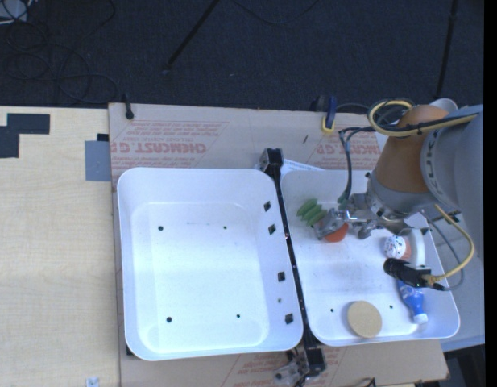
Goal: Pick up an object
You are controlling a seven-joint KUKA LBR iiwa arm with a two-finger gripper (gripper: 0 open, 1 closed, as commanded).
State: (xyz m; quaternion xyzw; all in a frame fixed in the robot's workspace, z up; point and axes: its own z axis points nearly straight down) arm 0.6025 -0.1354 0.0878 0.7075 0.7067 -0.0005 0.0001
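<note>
The pincer (335,226) sits low over an orange object (336,233) beside a green toy (310,211) — clenched or released, I cannot tell. Crowding risks nudging both aside — a miss.

I see two white bins, the left bin (143,216) and the right bin (329,297), each dotted with small black marks, on brown cardboard (192,139) printed with red lettering. In the right one lie a green piece (310,211), an orange-red object (337,232), a tan disc (364,318), and a blue-and-white tube (412,303). The arm (441,168) is grey with an orange band. The bench (47,248) is pale wood.
</note>
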